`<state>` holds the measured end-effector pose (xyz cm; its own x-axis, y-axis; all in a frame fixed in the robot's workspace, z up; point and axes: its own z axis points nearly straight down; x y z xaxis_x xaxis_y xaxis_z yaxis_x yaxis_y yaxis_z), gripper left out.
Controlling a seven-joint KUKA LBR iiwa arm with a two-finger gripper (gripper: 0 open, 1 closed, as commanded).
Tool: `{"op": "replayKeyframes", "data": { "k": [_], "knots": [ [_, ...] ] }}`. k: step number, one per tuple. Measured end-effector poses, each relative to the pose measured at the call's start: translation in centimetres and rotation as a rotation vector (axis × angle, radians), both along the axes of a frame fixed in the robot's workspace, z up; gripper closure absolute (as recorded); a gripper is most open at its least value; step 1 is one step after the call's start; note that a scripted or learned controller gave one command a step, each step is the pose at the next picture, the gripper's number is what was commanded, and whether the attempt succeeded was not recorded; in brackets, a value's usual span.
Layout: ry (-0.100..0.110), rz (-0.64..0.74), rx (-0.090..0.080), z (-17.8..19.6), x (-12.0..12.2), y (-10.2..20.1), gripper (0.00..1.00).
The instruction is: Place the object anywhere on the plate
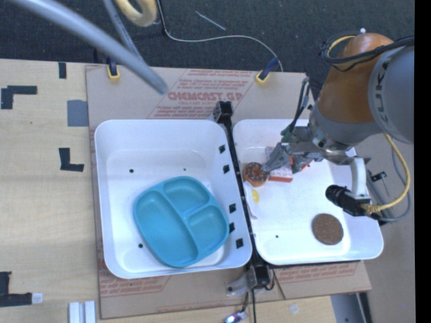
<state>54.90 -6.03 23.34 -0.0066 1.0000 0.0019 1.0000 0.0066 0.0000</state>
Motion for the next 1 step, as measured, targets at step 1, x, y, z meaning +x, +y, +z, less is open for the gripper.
{"op": "replayKeyframes", "data": {
  "k": [1],
  "knots": [
    [0.002,-0.001,-0.001,-0.39,-0.11,4.57,1.00]
  ]
}}
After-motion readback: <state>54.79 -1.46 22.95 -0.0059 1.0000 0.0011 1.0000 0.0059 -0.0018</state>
